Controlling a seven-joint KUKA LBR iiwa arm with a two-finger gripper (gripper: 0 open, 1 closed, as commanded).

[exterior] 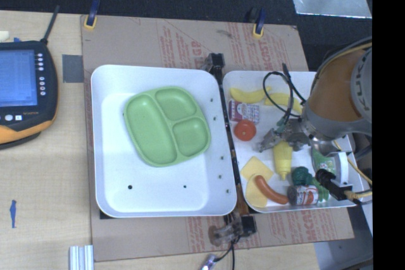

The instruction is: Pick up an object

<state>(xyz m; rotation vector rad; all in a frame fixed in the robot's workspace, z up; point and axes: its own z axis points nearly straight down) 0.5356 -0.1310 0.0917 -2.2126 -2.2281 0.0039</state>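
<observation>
Lying in the right-hand shallow white bin (pixel 235 82) are small toy foods: a yellow plastic mustard bottle (pixel 282 160), a red tomato (pixel 245 130), a yellow banana (pixel 248 95), a yellow cheese slice (pixel 255 169) and a red sausage (pixel 269 190). The claw (pixel 278 135) is seen just above the bottle, touching or nearly so; whether anything is gripped cannot be told. A green three-compartment plate (pixel 166 126) is held by the left white bin (pixel 114 190) on the worktop (pixel 44 199).

The grey arm with its orange band (pixel 338 95) is seen reaching in from the right, its hand (pixel 277 136) lowered, fingers obscured.
</observation>
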